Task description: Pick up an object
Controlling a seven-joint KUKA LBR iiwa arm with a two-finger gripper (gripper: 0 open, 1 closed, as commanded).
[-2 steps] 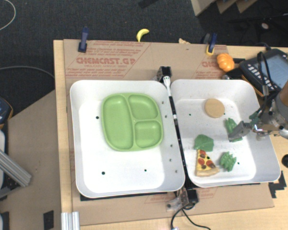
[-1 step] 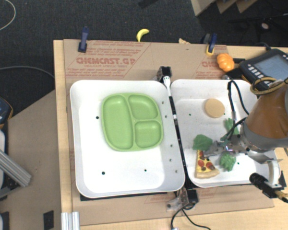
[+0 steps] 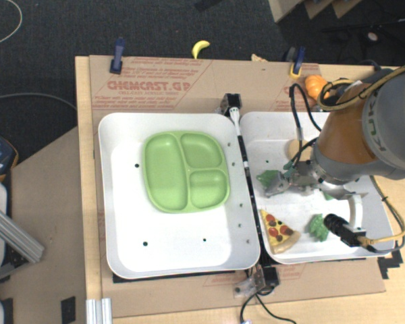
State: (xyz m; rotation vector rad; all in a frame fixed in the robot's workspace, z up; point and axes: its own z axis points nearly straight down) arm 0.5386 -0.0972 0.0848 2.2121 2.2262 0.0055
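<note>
Arm (image 3: 371, 130) enters from right, orange band above wrist, bent down toward the left. Gripper (image 3: 283, 181) low, pointing left.

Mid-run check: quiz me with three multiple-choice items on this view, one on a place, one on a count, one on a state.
1. The green tray lies in:
A. the left bin
B. the right bin
C. on the cardboard
2. Compartments in the tray:
A. two
B. three
C. five
3. The pizza slice is:
A. between the gripper's fingers
B. on the tray
C. lying on the right bin's floor

Answers: 1 A, it sits in the left bin. 2 B, ridges split it into one long and two smaller wells. 3 C, it lies near the front left corner of the right bin, apart from the gripper.
</note>
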